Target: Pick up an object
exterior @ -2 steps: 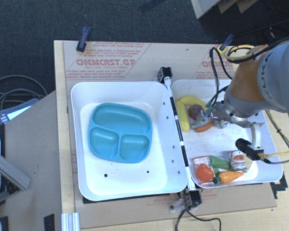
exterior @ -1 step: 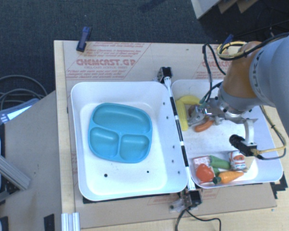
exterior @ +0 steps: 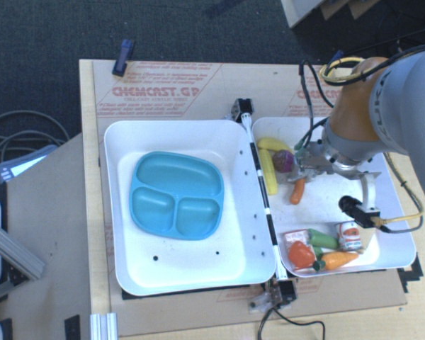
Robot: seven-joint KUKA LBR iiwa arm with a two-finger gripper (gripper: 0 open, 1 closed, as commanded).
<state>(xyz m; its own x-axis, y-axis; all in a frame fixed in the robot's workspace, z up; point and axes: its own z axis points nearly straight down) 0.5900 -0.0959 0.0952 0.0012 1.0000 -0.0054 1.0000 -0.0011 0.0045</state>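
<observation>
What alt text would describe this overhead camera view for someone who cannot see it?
A grey robot arm reaches from the right over a white bin of toy food, its gripper near a small carrot and a banana. The left bin holds a blue divided plate.

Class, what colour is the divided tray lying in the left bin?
Light blue; the tray shows clearly in the camera view.

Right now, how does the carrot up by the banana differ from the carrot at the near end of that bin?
The upper carrot is smaller and lies nearly upright in the view; the near carrot is bigger and lies almost crosswise. The upper carrot sits alone on bare bin floor beside the banana; the near carrot is packed against a tomato and other toys. Both are orange.
</observation>
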